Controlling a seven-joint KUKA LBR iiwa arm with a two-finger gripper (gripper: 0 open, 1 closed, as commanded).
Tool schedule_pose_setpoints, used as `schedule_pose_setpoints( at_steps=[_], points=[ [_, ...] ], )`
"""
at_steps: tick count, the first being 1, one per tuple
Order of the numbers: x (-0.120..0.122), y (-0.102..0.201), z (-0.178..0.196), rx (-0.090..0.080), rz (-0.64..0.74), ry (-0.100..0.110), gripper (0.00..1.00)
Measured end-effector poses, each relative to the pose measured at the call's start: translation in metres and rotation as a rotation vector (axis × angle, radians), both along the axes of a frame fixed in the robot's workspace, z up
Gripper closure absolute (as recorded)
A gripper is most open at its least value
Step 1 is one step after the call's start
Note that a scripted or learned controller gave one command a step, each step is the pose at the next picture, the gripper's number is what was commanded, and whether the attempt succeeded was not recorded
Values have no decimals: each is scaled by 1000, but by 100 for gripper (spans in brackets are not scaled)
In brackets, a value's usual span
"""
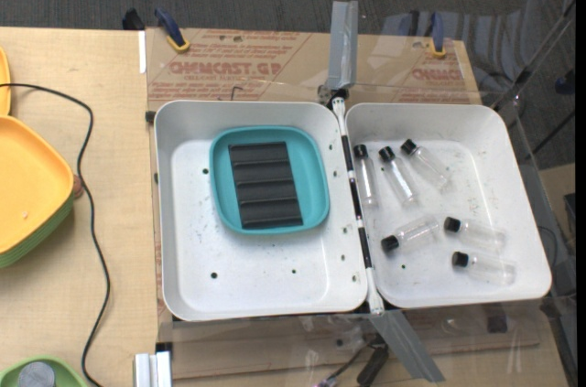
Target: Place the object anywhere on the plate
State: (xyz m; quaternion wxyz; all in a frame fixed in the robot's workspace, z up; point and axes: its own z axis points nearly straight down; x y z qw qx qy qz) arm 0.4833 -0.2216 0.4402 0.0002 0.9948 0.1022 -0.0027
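Overhead view of the bench as I read it from the console. The right bin (513, 193) holds six clear vials with black caps, all lying on their sides: three near its upper left, vial one (363, 173) close against the central divider, vial two (396, 174) beside it, vial three (422, 161) angled further right; three lower down, vial four (409, 234), vial five (474, 232) and vial six (482, 264). The left bin (183, 266) carries the teal plate (224, 193), on which rests a black ribbed insert (265, 185).

I judge each vial light, rigid and smooth-walled, so prone to roll or slip out sideways, and possibly breakable if glass; I cannot tell the material. I would take hold across the barrel at mid-length, fingers square to its axis. Vial six lies apart from its neighbours and looks easiest to reach. Of the claw I cannot tell whether it stands wide or narrow.
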Motion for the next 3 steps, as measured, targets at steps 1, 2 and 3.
schedule_pose_setpoints(
  at_steps=[1, 2, 3],
  points=[
    [1, 0, 0, 0, 0, -1, 0],
    [7, 0, 0, 0, 1, 0, 0],
    [26, 0, 0, 0, 0, 0, 0]
  ],
)
